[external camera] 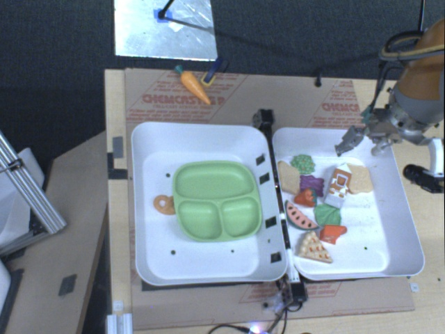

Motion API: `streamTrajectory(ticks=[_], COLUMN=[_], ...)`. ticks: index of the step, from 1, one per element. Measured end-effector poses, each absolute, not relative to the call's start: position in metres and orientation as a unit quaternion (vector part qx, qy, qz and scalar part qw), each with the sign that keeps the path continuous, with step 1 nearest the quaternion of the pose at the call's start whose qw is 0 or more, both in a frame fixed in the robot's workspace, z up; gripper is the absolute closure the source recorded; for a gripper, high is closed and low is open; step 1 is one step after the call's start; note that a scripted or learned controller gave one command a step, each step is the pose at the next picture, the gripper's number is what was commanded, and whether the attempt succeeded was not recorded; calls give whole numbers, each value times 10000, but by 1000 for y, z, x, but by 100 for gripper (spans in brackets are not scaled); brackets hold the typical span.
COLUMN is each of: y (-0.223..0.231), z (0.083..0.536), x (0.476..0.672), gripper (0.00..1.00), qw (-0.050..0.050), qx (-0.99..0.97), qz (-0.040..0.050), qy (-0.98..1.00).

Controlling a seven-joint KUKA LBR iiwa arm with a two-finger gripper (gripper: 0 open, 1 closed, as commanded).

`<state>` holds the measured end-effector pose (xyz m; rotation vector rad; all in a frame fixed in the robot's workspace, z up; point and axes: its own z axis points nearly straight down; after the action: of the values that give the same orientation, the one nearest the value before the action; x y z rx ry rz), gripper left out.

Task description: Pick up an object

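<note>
Evidently, from the overhead camera we see the tool (361,139) poised over the far edge of the right bin (400,207), its two fingers spread apart and grasping nothing, which we judge suits a descent onto the toy food heaped below. That pile, with a small milk carton (338,184), a watermelon slice (300,216) and a pizza wedge (314,248), crowds the bin's left half near the divider. The left bin (149,207) carries a green divided plate (215,199), while a toy carrot (194,86) lies out on the worktop (139,96) beyond both bins.
</note>
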<state>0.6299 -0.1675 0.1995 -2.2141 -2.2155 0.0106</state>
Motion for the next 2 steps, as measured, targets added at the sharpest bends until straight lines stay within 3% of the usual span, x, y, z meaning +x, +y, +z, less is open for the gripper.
streamTrajectory(ticks=[1, 2], y=[-167, -168], z=[208, 149], x=[633, 625], gripper=[0, 0], qw=[-6, 10], qx=[-7059, -7066], qz=[-3, 8], qy=[-7083, -7076])
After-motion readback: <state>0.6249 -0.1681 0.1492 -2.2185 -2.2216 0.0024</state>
